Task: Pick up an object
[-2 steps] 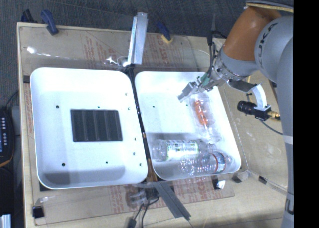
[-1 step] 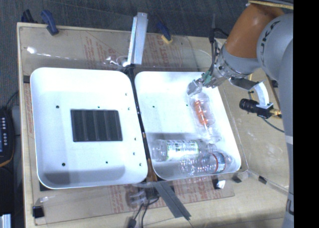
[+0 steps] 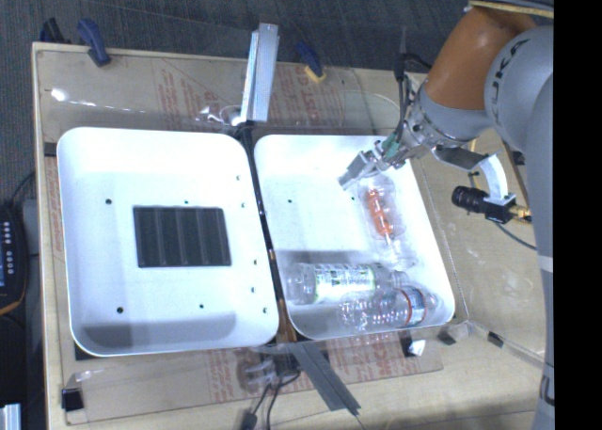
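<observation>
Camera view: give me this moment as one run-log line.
gripper: over right bin, at top of orange-filled bottle | grasp: unconfirmed | other bottles: two along near wall | left bin: dark tray

Three bottles [image 3: 381, 216] in right bin [image 3: 301, 174]; left bin [image 3: 94, 165] beside.

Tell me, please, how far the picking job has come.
Done: the claw has reached into the right bin, at the top of the orange-labelled bottle. In hand: nothing clearly gripped. Left: grasping and lifting; two more bottles lie at the near edge.
</observation>
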`<control>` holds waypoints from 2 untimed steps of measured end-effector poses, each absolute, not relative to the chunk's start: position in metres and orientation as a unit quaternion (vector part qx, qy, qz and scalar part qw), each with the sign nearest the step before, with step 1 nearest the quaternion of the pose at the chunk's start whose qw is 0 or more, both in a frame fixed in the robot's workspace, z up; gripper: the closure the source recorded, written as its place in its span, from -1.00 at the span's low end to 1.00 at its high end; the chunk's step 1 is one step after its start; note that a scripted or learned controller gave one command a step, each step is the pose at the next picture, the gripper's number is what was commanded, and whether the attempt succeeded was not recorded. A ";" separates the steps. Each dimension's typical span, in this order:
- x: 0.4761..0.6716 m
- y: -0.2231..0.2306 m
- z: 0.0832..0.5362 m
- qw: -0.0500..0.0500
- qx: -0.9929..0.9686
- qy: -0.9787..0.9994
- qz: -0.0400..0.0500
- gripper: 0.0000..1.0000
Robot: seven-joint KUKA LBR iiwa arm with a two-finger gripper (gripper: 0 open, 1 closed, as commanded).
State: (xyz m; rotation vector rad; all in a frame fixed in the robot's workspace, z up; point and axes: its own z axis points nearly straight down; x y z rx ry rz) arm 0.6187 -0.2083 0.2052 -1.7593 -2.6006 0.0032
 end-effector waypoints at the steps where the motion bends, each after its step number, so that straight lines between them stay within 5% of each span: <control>1: 0.622 -0.208 0.184 0.001 -0.535 -0.845 0.001 -1.00; 2: 0.624 -0.208 0.176 0.001 -0.521 -0.854 0.000 -1.00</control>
